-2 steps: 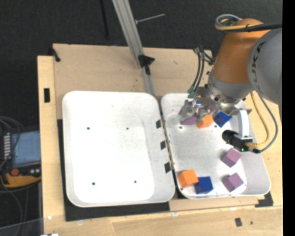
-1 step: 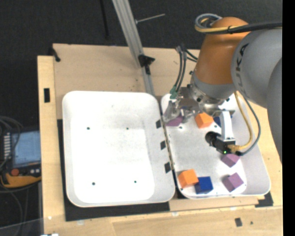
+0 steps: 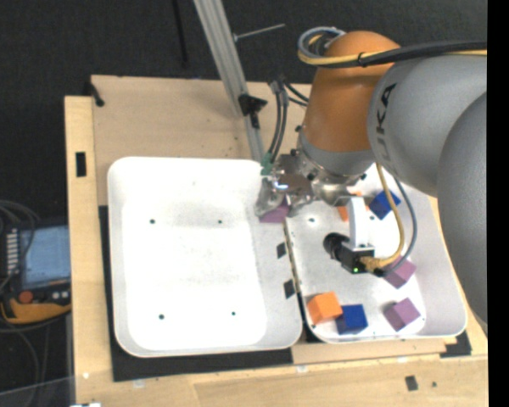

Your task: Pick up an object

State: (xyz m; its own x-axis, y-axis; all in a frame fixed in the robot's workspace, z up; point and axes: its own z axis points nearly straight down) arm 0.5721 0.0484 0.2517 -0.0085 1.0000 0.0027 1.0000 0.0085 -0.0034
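Two shallow white bins sit side by side on the bench: a left bin (image 3: 187, 253) and a right bin (image 3: 433, 312). The blocks count as follows: one orange block (image 3: 324, 306), two blue blocks (image 3: 352, 319) (image 3: 382, 203), and three purple blocks (image 3: 402, 313) (image 3: 399, 272) (image 3: 274, 214) (the last lies just under the wrist, near the bins' shared edge). A further sliver of orange (image 3: 343, 214) shows beside the wrist, too hidden to count surely.
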